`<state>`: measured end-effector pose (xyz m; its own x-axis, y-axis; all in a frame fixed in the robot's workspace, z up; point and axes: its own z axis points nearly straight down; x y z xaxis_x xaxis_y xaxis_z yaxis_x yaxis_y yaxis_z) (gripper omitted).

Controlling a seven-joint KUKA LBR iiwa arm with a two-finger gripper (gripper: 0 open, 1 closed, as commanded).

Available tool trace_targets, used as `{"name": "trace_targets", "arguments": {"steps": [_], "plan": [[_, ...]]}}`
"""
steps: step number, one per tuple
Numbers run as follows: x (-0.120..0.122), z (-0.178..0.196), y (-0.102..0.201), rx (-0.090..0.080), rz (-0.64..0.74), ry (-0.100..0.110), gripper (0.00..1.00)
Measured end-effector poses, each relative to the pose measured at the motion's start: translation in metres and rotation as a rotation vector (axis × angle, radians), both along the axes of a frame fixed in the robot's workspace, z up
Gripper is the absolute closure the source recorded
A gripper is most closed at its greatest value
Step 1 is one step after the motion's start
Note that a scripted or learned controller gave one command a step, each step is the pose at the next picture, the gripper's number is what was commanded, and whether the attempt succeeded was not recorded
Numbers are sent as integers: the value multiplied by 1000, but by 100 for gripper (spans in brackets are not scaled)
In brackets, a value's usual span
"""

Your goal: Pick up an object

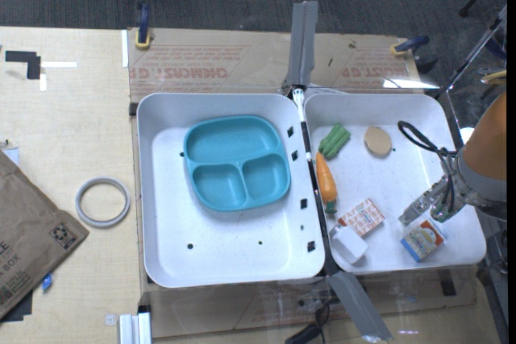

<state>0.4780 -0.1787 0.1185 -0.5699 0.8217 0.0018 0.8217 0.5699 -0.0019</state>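
Metal-grey gripper point(425, 208) sits low in the right bin point(403, 105), near its right wall, reaching in from the right. Jaw state: can't tell, the tips blur into the bin floor. Nothing visibly sits between them. Orange band of the arm point(492, 145) shows at the right edge, above the wrist.

Closest item: small blue-and-red packet point(422, 240), just below and right of the gripper tip, lying flat on the bin floor, apparently apart from the fingers. Black cable loop point(418, 137) runs from the wrist up and left across the bin floor.

Further left in the same bin: red-and-white snack packet point(362, 217), tilted; white cup-like piece point(348, 245) touching its lower left corner, near the bin's front-left corner. Orange carrot point(325, 176) lies lengthwise along the divider between bins. Green pepper-like toy point(334, 140) just above the carrot's top end. Tan round disc point(378, 141) right of the green one, well apart from the gripper.

Left bin point(161, 254) holds a teal divided plate point(237, 162) with three compartments, roughly centred, slightly rotated.

Outside the bins, on the wooden bench point(64, 117): grey tape ring point(102, 201) left of the left bin, brown cardboard box point(28, 234) at the left edge, tilted. Cardboard sheet point(210, 60) behind the bins, held by blue clamps point(143, 24).
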Motion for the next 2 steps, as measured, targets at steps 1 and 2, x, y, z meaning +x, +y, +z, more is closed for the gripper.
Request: {"name": "trace_targets", "arguments": {"steps": [1,2], "plan": [[65,31,64,1,107,0,0],[13,-19,77,-5,157,-24,0]]}}
